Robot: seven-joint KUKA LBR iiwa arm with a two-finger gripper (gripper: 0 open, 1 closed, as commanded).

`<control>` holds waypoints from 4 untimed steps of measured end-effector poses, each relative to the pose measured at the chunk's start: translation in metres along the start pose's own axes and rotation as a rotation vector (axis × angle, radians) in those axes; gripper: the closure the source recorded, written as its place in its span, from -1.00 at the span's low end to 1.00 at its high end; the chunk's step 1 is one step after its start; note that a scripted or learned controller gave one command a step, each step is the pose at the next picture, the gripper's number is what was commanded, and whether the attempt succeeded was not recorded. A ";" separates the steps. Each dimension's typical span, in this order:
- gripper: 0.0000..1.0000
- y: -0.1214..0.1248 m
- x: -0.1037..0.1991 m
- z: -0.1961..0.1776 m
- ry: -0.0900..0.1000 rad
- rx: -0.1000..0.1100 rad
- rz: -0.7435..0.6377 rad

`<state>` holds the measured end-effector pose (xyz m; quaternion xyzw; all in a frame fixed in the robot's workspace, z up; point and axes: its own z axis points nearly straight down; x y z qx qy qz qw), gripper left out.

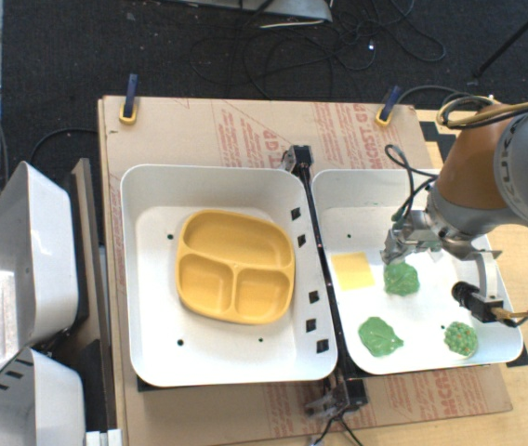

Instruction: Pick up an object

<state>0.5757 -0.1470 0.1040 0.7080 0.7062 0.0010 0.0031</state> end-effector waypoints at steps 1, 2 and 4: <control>1.00 0.003 -0.004 -0.062 0.002 0.003 -0.004; 1.00 0.006 -0.010 -0.105 0.001 0.002 -0.005; 1.00 0.014 0.029 -0.140 0.003 0.006 -0.009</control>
